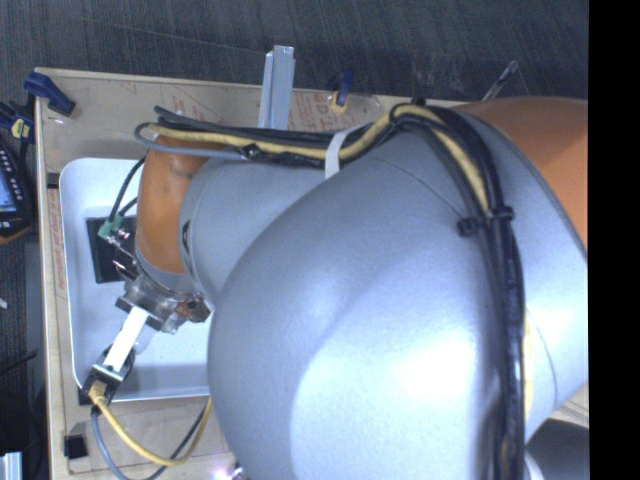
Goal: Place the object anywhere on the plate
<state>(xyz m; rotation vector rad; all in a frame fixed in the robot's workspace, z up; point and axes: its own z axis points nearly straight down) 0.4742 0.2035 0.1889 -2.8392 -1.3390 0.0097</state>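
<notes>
My grey arm with its orange band (160, 203) reaches in from the right and covers most of the bench. My gripper (152, 306) hangs over the left white bin (75, 193), near its left middle; I see just its metal base below the orange band. A black square thing (103, 246) lies on the bin floor right beside the wrist, partly covered by the arm. What lies under the arm is hidden.
The bin's left wall (66, 268) and front rim (150, 396) are close to the gripper. A wooden bench frame (45, 218) surrounds the bin. A grey post (279, 86) stands at the back, with blue clamps (45, 90) at the back left.
</notes>
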